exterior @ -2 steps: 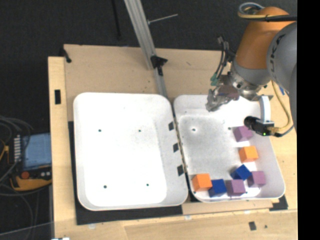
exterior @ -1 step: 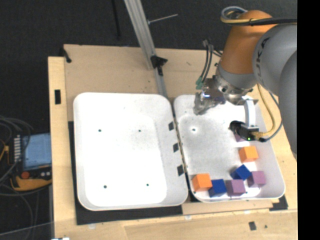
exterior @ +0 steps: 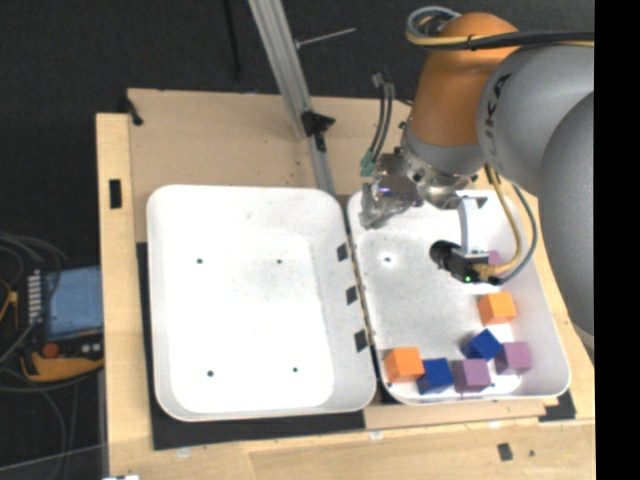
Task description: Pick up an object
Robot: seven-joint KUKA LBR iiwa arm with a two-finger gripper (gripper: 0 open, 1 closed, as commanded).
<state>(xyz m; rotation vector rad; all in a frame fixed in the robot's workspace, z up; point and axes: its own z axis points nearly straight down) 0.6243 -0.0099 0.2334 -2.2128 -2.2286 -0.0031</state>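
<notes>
Orange, blue and purple cubes [exterior: 404,363] along the right bin's [exterior: 400,268] near edge look light, rigid, easily pinched across flat faces; claw [exterior: 380,203] state unclear.

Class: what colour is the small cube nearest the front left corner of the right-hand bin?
Orange cube, seen in the camera view.

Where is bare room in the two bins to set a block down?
The left bin has a bare floor from wall to wall. The right bin is bare along its left wall. It is crowded at its near edge: orange block, blue block, purple block.
</notes>
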